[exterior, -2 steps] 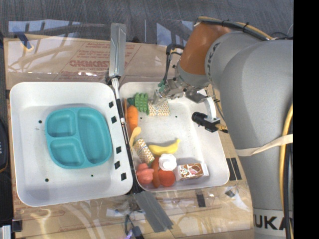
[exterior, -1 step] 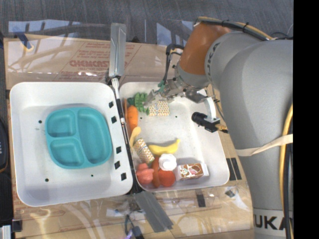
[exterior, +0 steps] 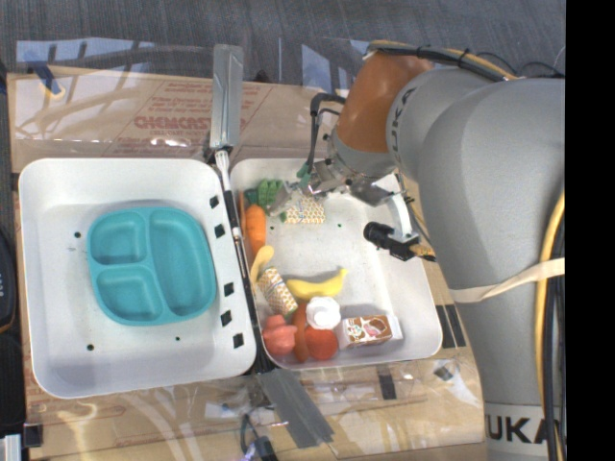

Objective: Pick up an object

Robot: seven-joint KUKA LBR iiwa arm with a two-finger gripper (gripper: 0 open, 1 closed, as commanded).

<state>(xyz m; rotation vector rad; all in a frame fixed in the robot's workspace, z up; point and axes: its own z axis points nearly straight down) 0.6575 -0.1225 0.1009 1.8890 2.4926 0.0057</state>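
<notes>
Grey arm (exterior: 480,161) is seen filling the right of the frame, reaching into the right bin (exterior: 415,301). Its gripper (exterior: 309,182) is placed above the green item (exterior: 267,194) at upper centre; whether the claw is released or clenched cannot be told

The bench (exterior: 125,113) is covered in brown cardboard under clear plastic sheeting, and two shallow white bins sit directly on it, side by side and touching along their inner edges. The right bin (exterior: 408,301) lies under the gripper (exterior: 312,182), while the left bin (exterior: 48,286) lies well off to the jaws' left. Strips of grey tape (exterior: 227,89) cross the cardboard beyond the jaws, at the seam between the bins.
</notes>
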